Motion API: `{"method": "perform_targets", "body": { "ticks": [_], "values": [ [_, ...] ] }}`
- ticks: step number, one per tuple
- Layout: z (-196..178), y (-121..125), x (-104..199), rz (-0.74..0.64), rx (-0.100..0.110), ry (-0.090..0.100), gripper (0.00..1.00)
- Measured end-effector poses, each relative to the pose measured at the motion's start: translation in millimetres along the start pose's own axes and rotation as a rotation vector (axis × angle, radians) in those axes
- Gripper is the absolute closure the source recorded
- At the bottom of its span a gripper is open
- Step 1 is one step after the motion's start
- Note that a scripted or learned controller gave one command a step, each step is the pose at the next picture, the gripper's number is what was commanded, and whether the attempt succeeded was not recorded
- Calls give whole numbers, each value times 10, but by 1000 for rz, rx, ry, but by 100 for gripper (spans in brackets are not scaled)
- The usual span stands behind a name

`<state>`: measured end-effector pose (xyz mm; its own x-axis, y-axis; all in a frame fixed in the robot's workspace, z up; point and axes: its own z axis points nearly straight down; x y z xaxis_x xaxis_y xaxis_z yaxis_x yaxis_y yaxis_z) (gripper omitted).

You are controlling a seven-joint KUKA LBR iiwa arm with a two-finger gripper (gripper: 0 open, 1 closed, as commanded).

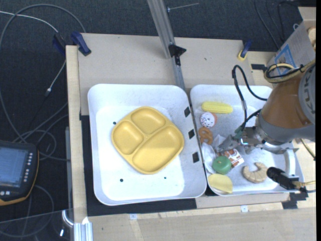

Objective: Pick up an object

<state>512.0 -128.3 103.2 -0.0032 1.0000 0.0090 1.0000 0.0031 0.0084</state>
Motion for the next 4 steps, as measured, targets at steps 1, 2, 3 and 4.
{"method": "perform_targets", "body": {
  "ticks": [1,2,3,4],
  "values": [
    [-144,38,-16,0,-15,-6,100],
    [-779,70,-50,2,1,-11,100],
    [-1256,9,-57,2,2,-11,100],
    [-1722,24,-129,2,1,-11,100]
  ]
}}
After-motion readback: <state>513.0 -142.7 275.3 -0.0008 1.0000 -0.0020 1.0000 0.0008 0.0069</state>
